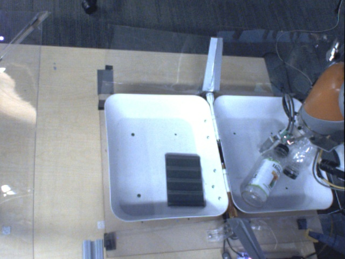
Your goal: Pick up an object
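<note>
A clear plastic bottle [262, 181] with a pale label lies tilted on the floor of the right bin [242, 117]. My gripper [283, 143] hangs low over that bin, just above and to the right of the bottle's upper end. The arm's orange band [329, 96] sits above it at the right edge. A black ridged rectangular block [185, 179] lies flat in the left bin [135, 117], toward its front.
Clear crumpled plastic [302, 151] and a small dark piece [291, 172] lie by the gripper in the right bin. A metal divider post [213, 63] stands behind the two bins. Cables [329, 171] trail at the right edge.
</note>
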Controlling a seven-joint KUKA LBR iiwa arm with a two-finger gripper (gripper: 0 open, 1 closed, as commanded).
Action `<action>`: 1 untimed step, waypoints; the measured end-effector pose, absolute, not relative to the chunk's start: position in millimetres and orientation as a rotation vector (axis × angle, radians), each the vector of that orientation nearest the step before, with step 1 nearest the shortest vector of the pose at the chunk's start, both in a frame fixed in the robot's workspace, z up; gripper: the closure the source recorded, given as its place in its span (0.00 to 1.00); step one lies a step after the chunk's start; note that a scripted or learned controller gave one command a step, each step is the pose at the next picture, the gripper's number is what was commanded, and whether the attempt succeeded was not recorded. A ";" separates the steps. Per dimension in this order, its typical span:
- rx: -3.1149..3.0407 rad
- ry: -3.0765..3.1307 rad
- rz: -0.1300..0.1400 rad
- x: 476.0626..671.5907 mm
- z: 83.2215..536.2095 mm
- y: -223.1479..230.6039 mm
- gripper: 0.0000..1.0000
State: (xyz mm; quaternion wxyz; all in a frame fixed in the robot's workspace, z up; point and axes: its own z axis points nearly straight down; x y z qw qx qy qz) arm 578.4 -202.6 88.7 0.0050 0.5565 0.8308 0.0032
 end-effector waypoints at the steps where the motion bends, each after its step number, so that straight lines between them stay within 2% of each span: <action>1: 1.734 2.600 0.017 581.5 101.3 -200.4 1.00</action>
